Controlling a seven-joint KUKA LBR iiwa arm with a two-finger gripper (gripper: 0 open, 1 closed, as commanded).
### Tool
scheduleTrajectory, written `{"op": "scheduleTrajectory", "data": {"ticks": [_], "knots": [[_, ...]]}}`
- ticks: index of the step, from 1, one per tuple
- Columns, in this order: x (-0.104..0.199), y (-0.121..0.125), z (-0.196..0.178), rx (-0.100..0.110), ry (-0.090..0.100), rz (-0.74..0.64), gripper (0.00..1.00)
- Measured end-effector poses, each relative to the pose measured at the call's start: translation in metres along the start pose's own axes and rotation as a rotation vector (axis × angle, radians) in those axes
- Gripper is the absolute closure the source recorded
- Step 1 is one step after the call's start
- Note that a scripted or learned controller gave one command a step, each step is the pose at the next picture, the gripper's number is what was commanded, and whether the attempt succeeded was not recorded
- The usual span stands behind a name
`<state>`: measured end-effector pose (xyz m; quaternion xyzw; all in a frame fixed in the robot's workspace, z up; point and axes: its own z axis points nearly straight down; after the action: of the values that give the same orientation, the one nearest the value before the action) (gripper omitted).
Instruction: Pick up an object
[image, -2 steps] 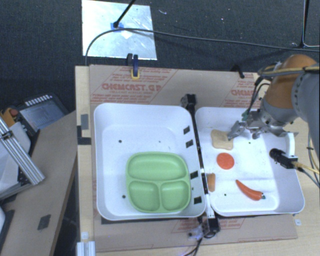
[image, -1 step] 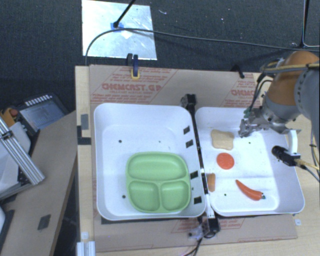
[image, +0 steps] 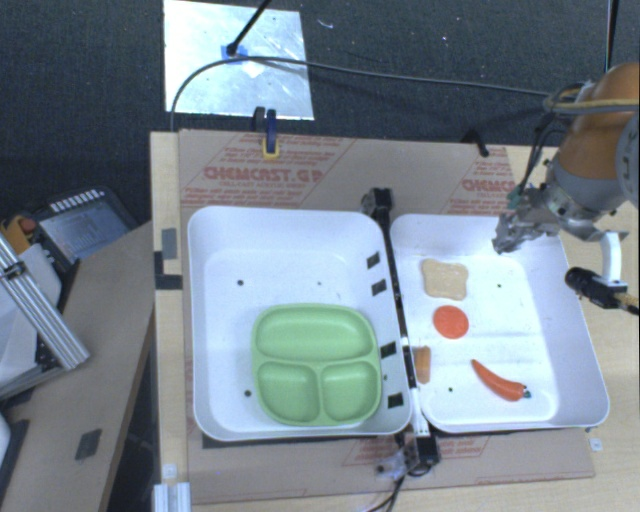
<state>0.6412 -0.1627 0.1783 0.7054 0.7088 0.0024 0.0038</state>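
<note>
The gripper (image: 512, 236) hovers above the right bin (image: 575, 345), beyond the tan bread slice (image: 444, 279); whether its fingers are apart, I cannot tell. Nothing is picked yet; next it must descend onto an object.

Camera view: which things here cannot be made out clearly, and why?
- Claw, camera view: small and blurred above the right bin; open or shut cannot be told.
- Arm: cut off by the right edge.
- Small brown piece: too small to identify, beside the divider between the bins.
- Green tray: its compartments' depth cannot be judged.
</note>
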Motion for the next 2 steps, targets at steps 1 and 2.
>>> {"op": "scheduleTrajectory", "data": {"ticks": [1, 2], "knots": [[-0.002, 0.0033, -0.0656, 0.0, 0.0, -0.001, 1.0], [-0.0021, 0.0043, -0.0715, 0.005, 0.001, -0.002, 1.0]]}}
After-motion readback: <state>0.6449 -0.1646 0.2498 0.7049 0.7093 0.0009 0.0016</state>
